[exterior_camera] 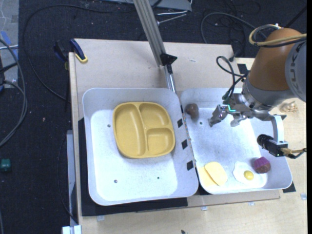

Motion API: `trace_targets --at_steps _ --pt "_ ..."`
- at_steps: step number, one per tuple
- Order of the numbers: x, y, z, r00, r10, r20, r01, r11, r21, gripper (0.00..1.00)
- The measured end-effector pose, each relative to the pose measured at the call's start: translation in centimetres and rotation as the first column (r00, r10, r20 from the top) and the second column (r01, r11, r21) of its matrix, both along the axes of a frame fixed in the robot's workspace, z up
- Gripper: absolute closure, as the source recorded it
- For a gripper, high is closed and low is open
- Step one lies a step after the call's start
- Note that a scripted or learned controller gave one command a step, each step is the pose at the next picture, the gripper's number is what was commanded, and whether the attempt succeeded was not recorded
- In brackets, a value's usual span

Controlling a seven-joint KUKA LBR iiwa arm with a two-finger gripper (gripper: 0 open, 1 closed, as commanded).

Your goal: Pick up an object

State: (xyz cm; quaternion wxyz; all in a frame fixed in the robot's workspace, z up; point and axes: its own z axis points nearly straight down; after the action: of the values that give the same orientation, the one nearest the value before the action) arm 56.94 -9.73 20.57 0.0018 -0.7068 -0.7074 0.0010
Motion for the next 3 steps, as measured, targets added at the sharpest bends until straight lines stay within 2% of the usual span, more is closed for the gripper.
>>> trace_targets --at_steps 1,2,3 --pt "0.1 0.0 0.1 1.0 0.0 0.004 0.0 1.0 -0.001 0.0" --pt "-0.1 -0.1 -6.3 1.0 -0.002 -0.001 0.002 1.0 -0.001 0.0" --pt "-0.1 -0.1 -11.5 1.0 -0.002 0.004 0.002 1.0 -0.002 0.0"
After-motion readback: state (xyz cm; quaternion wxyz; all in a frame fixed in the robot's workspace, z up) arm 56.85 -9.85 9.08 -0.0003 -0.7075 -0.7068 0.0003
